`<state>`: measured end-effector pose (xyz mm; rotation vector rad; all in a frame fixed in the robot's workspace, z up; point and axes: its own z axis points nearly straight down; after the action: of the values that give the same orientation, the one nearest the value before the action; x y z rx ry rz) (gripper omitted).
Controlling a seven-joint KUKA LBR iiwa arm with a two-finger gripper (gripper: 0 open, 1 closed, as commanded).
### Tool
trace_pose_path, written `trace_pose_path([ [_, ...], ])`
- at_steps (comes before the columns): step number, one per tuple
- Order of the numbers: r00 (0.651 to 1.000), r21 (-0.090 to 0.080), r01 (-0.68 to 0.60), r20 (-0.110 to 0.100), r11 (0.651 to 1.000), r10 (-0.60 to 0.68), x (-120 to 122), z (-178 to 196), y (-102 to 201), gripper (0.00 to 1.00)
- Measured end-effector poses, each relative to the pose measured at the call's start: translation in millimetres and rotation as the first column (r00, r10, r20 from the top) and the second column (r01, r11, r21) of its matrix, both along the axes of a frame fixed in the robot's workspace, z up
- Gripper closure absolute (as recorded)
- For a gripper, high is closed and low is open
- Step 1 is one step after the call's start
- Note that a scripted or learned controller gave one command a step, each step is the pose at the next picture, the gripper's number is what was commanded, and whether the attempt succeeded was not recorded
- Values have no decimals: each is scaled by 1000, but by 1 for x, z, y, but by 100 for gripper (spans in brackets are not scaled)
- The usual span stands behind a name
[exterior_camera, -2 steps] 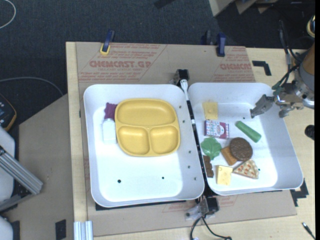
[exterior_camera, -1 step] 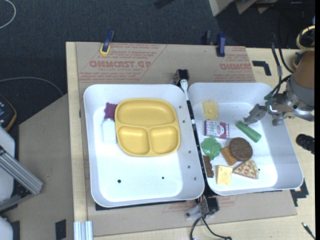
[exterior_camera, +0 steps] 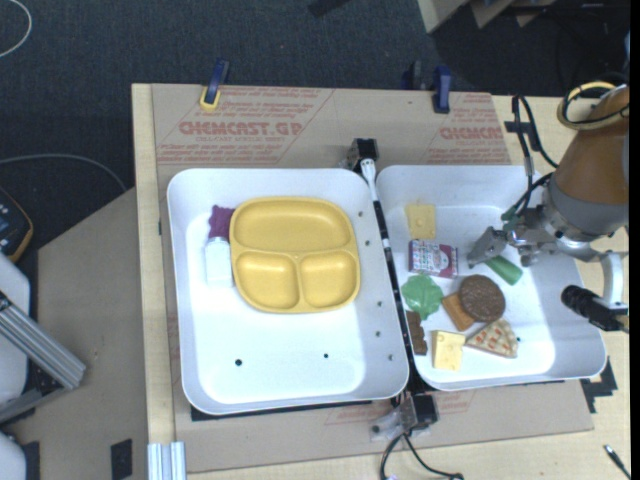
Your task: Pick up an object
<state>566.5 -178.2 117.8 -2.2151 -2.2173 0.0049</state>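
The right bin (exterior_camera: 570, 353) holds several toy foods: a pale yellow cheese slice (exterior_camera: 422, 220), a maroon packet (exterior_camera: 432, 258), a green lettuce leaf (exterior_camera: 421, 295), a round brown patty (exterior_camera: 482, 297), an orange piece (exterior_camera: 457, 313), a cheese wedge (exterior_camera: 448, 350), a pizza slice (exterior_camera: 492, 340) and a dark brown bar (exterior_camera: 416, 333). My gripper (exterior_camera: 506, 248) hangs over the bin's upper right part, fingers spread open. A small green piece (exterior_camera: 506, 269) lies just below and between the fingertips; it is not clamped.
The left bin (exterior_camera: 200, 368) holds a yellow compartment tray (exterior_camera: 295, 251), with a purple item (exterior_camera: 220, 220) and a white bottle (exterior_camera: 217, 261) along its left side. A black clip (exterior_camera: 365, 154) sits where the bins meet. A black part of the arm (exterior_camera: 592, 306) overhangs the right rim.
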Motion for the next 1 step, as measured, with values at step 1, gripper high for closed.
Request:
trace_pose_path([
  [1,1000,-5,0,11,1000,0,2,-31,0,0],
])
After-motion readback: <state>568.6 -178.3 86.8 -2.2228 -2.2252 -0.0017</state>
